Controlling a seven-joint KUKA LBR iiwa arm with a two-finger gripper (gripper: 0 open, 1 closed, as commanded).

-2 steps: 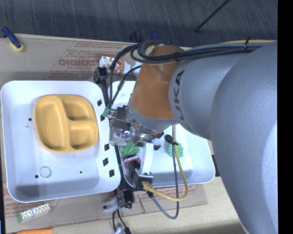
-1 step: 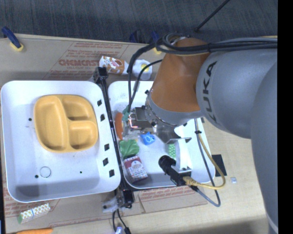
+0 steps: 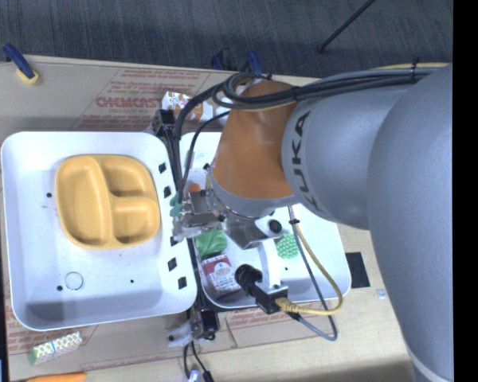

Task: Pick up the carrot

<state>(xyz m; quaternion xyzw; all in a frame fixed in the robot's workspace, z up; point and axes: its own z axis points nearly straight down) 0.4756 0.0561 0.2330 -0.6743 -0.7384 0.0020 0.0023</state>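
Carrot (image 3: 193,188): small orange bit showing, mostly hidden, by the right bin's (image 3: 323,245) left wall.

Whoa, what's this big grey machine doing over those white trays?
It's a robot arm reaching in from the right, bent low over the right-hand bin. It is meant to pick up a carrot, but the arm covers much of that bin, so I can't spot the carrot. Beside its wrist lie something green and a small red packet. The left bin holds a yellow divided plate.
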